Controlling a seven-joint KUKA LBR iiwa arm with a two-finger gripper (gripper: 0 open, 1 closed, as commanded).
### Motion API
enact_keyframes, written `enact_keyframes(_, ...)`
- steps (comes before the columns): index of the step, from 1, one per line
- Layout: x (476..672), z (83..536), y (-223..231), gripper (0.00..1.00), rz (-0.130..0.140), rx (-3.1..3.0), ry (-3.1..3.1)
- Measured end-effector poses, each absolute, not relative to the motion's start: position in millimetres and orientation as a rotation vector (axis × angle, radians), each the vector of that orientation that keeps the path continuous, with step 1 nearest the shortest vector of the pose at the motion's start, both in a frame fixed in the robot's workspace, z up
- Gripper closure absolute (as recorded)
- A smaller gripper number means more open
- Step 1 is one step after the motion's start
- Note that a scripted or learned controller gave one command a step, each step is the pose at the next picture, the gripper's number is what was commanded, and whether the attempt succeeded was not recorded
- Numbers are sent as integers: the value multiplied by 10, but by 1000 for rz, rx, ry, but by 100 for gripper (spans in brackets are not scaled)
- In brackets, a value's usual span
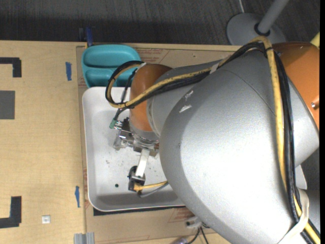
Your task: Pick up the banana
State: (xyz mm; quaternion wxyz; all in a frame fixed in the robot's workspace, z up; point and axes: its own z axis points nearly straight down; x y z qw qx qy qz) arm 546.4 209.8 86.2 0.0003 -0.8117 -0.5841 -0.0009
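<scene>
The flat tan bench point(40, 136) lies left of the shallow white bin point(96, 151), whose smooth floor is speckled dark. A rounded teal object point(109, 60) sits at the bin's far rim. The metal gripper point(127, 136) hangs over the bin beneath the bulky grey arm point(228, 146). I cannot tell how wide it stands, nor where the banana lies relative to it.

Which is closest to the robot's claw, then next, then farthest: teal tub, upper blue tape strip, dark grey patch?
From the gripper:
1. teal tub, just behind the bin.
2. blue tape strip, left of the tub.
3. dark grey patch, far left edge.
</scene>
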Motion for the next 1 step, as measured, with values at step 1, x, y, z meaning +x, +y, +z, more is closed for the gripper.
enact_keyframes(1,4789,1847,2247,0,2,-2460,-1952)
